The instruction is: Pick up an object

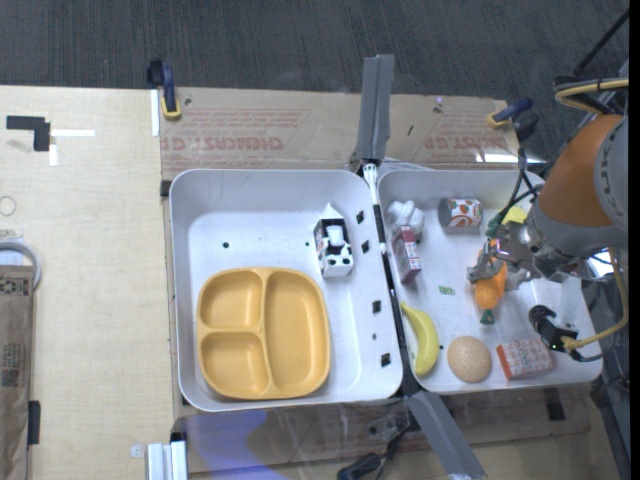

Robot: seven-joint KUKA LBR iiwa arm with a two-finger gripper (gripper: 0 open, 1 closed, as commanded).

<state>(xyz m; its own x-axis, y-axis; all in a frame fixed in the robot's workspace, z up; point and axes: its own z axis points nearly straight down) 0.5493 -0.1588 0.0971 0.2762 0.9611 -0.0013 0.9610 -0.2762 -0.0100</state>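
Carrot (489, 294) sits in the right bin (560, 376), and the gripper (492, 264) is down right on top of it; jaws' state, can't tell. No lift yet; grasp unconfirmed.

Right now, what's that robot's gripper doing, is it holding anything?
Gripper: down in the right bin, right at the orange carrot; whether it is open, closed or gripping the carrot cannot be told.
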